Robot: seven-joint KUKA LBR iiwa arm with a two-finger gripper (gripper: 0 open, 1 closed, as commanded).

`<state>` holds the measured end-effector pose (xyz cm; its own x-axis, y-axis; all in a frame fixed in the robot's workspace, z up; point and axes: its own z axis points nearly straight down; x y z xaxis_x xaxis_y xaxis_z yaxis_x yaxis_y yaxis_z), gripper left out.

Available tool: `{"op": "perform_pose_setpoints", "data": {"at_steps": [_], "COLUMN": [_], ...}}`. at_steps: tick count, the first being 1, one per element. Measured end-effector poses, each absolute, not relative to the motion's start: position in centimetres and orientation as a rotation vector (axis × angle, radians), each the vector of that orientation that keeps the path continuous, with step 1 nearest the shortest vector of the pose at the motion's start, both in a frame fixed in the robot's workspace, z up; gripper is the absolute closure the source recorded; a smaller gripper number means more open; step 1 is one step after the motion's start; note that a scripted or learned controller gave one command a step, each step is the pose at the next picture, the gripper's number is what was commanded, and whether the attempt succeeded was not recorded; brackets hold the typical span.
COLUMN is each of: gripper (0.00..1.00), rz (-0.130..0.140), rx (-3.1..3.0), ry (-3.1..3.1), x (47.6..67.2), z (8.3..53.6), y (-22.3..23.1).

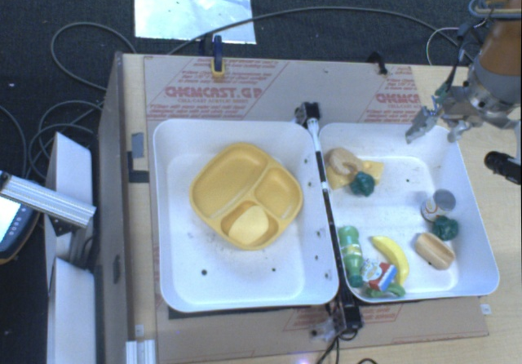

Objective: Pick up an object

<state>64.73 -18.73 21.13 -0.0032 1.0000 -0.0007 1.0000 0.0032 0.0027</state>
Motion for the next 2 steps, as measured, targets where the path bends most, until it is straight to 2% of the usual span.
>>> {"op": "perform_pose_setpoints", "data": {"at_steps": [1, 2], "gripper": [0.00, 0.00], "rz": [0.002, 0.003], "rx": [2.216, 2.215], "ry": [2.227, 2.226], "x": [66.9, 66.9], "z": [14.8, 13.3], "y": [-13.2, -9.1]}}
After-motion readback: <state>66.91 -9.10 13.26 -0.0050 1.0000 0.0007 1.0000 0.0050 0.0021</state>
